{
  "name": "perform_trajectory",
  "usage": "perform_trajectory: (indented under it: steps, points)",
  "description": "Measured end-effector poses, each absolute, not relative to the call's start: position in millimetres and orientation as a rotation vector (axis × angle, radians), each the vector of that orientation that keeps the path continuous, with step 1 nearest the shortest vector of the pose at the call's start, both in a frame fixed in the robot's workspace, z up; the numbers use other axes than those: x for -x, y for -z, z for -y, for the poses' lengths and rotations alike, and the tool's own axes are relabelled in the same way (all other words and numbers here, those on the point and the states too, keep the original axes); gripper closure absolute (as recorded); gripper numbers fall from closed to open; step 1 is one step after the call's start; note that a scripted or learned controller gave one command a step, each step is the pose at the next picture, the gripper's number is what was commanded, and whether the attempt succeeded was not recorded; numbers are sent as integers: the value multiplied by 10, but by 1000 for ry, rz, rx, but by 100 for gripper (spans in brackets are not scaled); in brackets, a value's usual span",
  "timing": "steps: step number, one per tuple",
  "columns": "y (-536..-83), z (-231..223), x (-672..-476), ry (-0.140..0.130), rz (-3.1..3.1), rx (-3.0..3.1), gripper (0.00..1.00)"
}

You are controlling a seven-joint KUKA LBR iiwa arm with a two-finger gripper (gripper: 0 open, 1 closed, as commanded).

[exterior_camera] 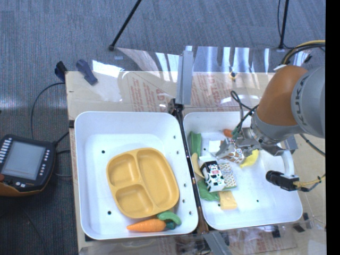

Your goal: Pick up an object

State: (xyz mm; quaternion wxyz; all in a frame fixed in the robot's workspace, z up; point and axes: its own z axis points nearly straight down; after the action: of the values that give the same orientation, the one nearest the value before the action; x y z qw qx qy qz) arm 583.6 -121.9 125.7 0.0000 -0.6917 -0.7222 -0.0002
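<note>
The right bin (276,209) holds a pile of toy food. A black-and-white cow-patterned block (213,176) lies beside a checked cracker (228,175), with a pale yellow cheese slice (228,200) in front of them. Green pieces (196,142) lie along the bin's left wall. A yellow banana-like piece (249,158) and a small orange piece (227,133) sit by the gripper. My gripper (232,152) is down low in the right bin, just right of and behind the cow block, over the pile. What lies under it is hidden.
The left bin (93,126) holds a yellow divided plate (142,181); an orange carrot (146,226) and a green piece (169,217) lie at its front. The arm's orange band (284,94) hangs over the right bin's back right. A tablet (24,163) lies left of the bench.
</note>
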Motion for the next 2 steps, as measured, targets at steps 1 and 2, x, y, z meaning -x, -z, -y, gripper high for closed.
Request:
perform_trajectory:
  steps: [1, 2]
  points:
    - [-1042, 1335, -6411, 21, 2410, 2050, 0]
    - [-1043, 2016, -6437, 34, 2271, 2194, 0]
